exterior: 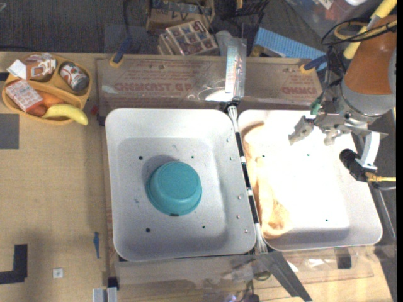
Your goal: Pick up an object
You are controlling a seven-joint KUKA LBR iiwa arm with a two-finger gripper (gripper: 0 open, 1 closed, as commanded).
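Observation:
A teal bowl [175, 187] lies upside down in the middle of the left bin [126, 137]. In the right bin [334, 225], a pale tan, orange-edged shape [271, 209] runs along the left wall; I cannot tell what it is. My gripper [315, 132] hangs over the far part of the right bin, well to the right of the bowl. Its two fingers [300, 131] stand apart with nothing between them. The grey arm with its orange band [371, 65] comes in from the upper right.
A yellow dish [19, 102] with a banana and small food items sits on the bench at the far left. A cardboard wall [164, 83] runs behind both bins. A black fitting with a cable [354, 163] hangs by the right bin's right side.

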